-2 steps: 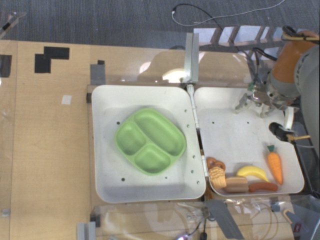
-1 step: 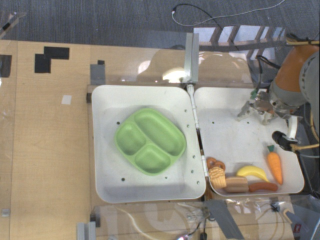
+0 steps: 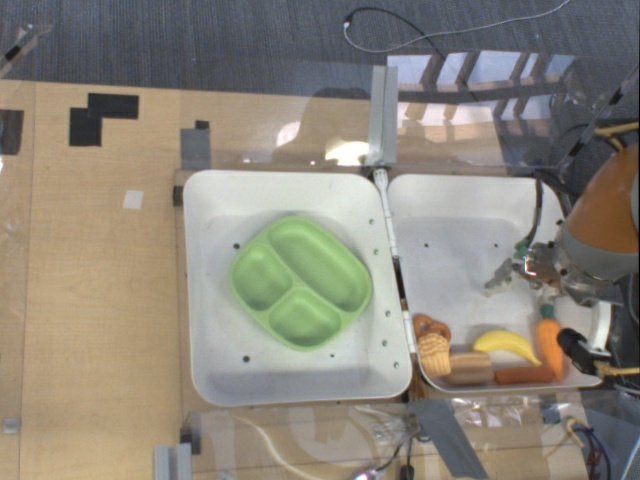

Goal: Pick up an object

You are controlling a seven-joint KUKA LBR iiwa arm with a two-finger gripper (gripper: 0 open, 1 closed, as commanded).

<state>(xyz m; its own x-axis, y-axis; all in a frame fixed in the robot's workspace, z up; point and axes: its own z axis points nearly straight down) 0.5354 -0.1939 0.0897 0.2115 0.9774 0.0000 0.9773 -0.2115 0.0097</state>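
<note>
you see a smooth, slightly glossy green plastic divided plate [image 3: 301, 282] in a matt white plastic bin [image 3: 210, 368], a pale wood-grain surface [image 3: 90, 298], and a glossy yellow plastic banana [image 3: 514, 345].

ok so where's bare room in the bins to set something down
Right bin: bare floor in its upper and left parts, above the banana and carrot; its bottom edge is crowded. Left bin: bare margins around the green divided plate.

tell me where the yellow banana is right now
The yellow banana lies along the near edge of the right white bin, between the tan cone-shaped toy and the orange carrot.
</note>
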